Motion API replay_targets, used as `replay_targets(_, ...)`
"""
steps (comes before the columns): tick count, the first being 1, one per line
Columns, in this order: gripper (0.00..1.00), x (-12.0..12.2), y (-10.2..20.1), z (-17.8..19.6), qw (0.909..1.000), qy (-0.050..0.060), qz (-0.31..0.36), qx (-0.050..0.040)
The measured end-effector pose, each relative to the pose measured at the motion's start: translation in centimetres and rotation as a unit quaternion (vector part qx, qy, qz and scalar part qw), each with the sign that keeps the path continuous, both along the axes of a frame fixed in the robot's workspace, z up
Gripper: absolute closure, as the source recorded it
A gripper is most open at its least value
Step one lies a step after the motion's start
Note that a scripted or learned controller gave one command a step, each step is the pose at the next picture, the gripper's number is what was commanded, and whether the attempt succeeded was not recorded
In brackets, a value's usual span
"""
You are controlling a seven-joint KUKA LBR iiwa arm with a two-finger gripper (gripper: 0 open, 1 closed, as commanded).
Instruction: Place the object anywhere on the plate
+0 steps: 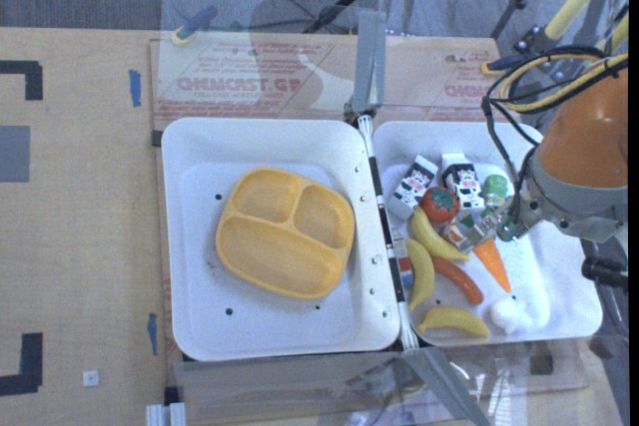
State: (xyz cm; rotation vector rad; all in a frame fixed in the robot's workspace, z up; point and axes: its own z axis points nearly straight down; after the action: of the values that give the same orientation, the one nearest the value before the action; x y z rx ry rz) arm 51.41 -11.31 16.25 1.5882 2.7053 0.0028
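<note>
Over the right bin point(574, 309) hangs the arm point(589, 160), its gripper point(504, 226) low among the toy food; whether the claw is open or closed I cannot tell. At the gripper's seven o'clock lies an orange carrot point(491, 264). At its nine o'clock sits a red tomato point(438, 204) with two small cow-print cartons point(414, 181) beyond it. Yellow bananas point(420, 272) and a red sausage point(457, 278) crowd the bin's six o'clock side, none of them on the plate. Across the divider, the yellow three-compartment plate point(286, 232) lies in the left bin point(190, 314).
</note>
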Motion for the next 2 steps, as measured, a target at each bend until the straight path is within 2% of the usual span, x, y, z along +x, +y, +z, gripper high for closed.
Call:
replay_targets(1, 1.00, 4.7, 9.4, 4.4, 0.9983, 0.001, -0.058, 0.0004)
replay_targets(2, 1.00, 5.0, 21.6, 10.2, 0.9998, 0.001, -0.022, 0.0004)
